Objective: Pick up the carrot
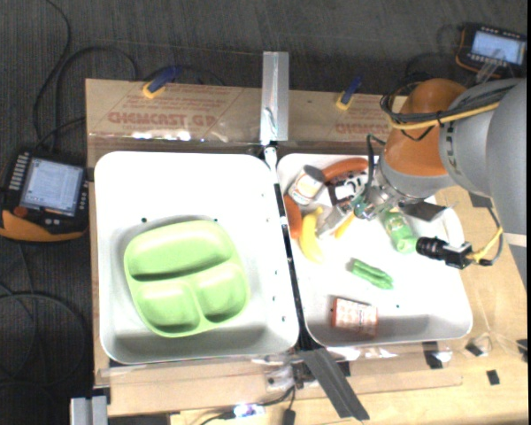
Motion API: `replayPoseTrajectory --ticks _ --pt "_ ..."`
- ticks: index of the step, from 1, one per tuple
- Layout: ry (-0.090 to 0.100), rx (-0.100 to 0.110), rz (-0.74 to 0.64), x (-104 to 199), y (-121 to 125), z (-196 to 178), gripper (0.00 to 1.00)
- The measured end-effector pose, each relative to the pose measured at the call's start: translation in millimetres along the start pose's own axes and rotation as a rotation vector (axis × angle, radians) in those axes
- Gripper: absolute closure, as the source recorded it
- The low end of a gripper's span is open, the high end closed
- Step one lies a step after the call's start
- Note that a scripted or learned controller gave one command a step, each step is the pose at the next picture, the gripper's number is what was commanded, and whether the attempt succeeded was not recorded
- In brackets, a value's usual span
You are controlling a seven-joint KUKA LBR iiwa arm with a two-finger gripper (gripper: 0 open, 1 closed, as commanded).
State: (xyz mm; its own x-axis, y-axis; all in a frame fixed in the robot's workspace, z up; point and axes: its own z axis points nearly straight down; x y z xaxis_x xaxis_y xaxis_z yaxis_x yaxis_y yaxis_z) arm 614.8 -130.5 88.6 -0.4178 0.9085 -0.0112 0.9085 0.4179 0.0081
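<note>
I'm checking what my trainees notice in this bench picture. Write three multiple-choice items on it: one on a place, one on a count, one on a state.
1. Where does the green tray lie?
A. in the left bin
B. in the right bin
C. on the floor

2. How many sections does the green tray have?
A. one
B. three
C. six

3. How does the pincer stand to the right bin?
A. parked over the left bin
B. raised clear of the bench
C. low over the objects in the right bin's far part

Key: 1 A, the tray fills the middle of the left bin. 2 B, one long section and two smaller ones show. 3 C, it sits by the carrot and banana.
</note>
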Motion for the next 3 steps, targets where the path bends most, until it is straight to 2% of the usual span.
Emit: replayPoseTrajectory --ticks 1,2,3 --pt "0.014 0.010 -0.008 43 4 -93 0.00" --pt "0.012 0.010 0.021 -9 3 -10 0.00" --pt "0.017 0.011 0.018 -7 4 -15 1.00"
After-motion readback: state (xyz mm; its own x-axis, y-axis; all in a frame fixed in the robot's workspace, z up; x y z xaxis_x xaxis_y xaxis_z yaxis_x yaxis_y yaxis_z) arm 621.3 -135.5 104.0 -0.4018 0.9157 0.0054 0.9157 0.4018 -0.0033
